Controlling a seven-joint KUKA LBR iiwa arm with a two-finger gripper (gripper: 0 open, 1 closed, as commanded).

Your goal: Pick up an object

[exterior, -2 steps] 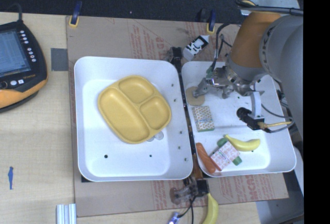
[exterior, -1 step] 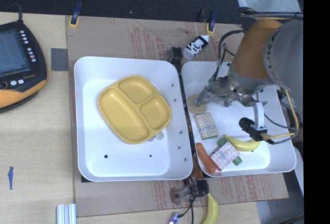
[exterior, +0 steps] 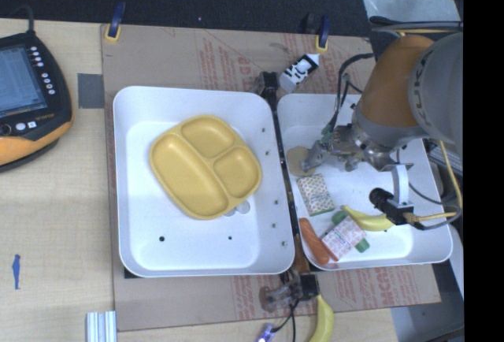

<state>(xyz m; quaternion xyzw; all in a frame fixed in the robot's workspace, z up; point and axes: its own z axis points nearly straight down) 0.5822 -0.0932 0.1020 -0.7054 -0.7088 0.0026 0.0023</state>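
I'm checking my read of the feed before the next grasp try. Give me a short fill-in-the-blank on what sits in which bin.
1. The yellow divided plate lies in the ____ bin.
2. The plate has ____ compartments.
3. The gripper hangs over the ____ bin.
4. The banana in the right bin is ____ in colour.

Missing words: left; three; right; yellow

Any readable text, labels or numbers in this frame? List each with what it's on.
None can be read.
Brown board under the bins: faint red print, too blurred.
Teach pendant screen: too small.
Patterned packets and in the right bin: print illegible.
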